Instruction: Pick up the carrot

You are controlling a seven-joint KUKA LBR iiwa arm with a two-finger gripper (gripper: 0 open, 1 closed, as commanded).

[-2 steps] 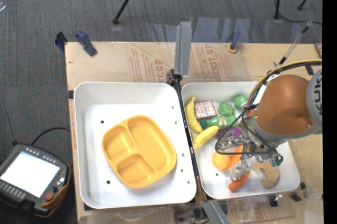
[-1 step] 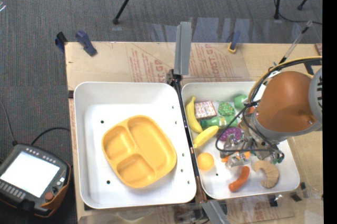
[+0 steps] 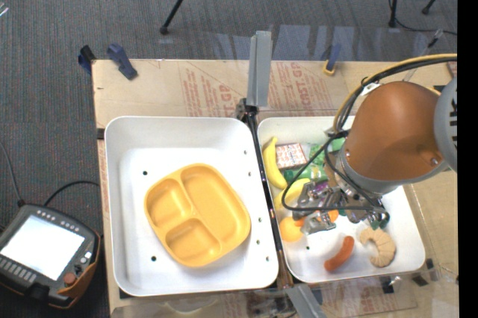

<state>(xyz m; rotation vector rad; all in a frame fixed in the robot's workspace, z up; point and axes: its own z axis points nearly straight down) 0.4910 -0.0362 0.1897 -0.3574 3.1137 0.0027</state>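
Observation:
Low over the front-left part of the right bin (image 3: pixel 414 234) is my gripper (image 3: pixel 323 218), with the arm's orange band (image 3: pixel 394 133) above it hiding much of the bin. Small orange pieces of what looks like the carrot (image 3: pixel 305 220) show just under and beside the gripper's metal parts. Most of the carrot is hidden by the gripper. I cannot make out whether it is held or merely lies beneath.
The right bin also holds two bananas (image 3: pixel 272 162), a round orange fruit (image 3: pixel 289 229), a red sausage (image 3: pixel 339 254), a tan pastry (image 3: pixel 379 246), a small pink-and-white pack (image 3: pixel 290 154) and a green item (image 3: pixel 317 172). A yellow divided plate (image 3: pixel 197 214) lies in the left bin (image 3: pixel 123 160).

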